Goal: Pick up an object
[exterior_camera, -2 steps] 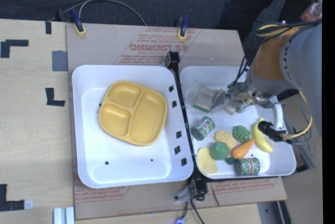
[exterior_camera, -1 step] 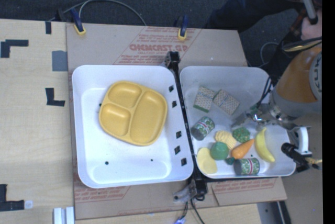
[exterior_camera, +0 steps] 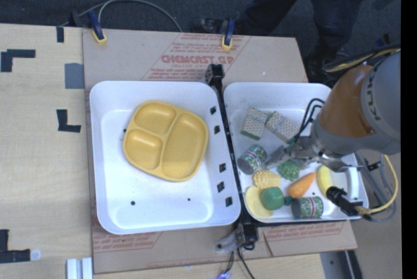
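**benchwatcher:** so how far along is this pick? Looks to me like nothing's been lifted yet. The gripper [exterior_camera: 287, 155] is down low in the right bin [exterior_camera: 280, 90], hanging right over the toy pile, but I don't see anything clamped between its fingers.

**kuka_fan:** agreed, everything sits on the bin floor as far as I can see. Honestly can't tell how wide it's open, the tip is just a dark blur against the clutter. So the grab and the lift are both left to do.

**benchwatcher:** what's closest to it?

**kuka_fan:** the green broccoli piece [exterior_camera: 288, 171] is just below the tip, maybe touching. The small can [exterior_camera: 253, 158] lies just beyond it, away from the arm. The carrot [exterior_camera: 301, 185] is near, back toward the wrist side. The corn [exterior_camera: 266, 178] and the two patterned blocks [exterior_camera: 268, 122] sit a bit further off. The yellow divided plate [exterior_camera: 166, 140] is well apart in the left bin [exterior_camera: 107, 141].
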Robot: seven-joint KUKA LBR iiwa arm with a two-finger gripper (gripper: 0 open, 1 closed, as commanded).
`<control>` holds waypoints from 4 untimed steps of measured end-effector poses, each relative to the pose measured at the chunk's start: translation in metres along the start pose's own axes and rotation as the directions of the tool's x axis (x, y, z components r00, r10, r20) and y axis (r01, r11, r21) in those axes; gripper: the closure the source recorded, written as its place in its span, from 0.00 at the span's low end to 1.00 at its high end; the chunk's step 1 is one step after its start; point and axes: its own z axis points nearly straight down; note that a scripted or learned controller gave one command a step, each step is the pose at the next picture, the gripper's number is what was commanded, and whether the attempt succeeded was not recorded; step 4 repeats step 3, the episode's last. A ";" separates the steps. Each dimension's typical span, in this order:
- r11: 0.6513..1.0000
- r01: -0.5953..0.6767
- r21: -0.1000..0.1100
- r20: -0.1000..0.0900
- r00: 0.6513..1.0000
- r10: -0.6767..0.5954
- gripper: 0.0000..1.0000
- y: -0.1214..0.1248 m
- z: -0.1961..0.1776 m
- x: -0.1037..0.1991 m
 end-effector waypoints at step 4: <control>1.000 0.001 0.007 -0.003 1.000 -0.001 1.00 0.025 -0.098 0.113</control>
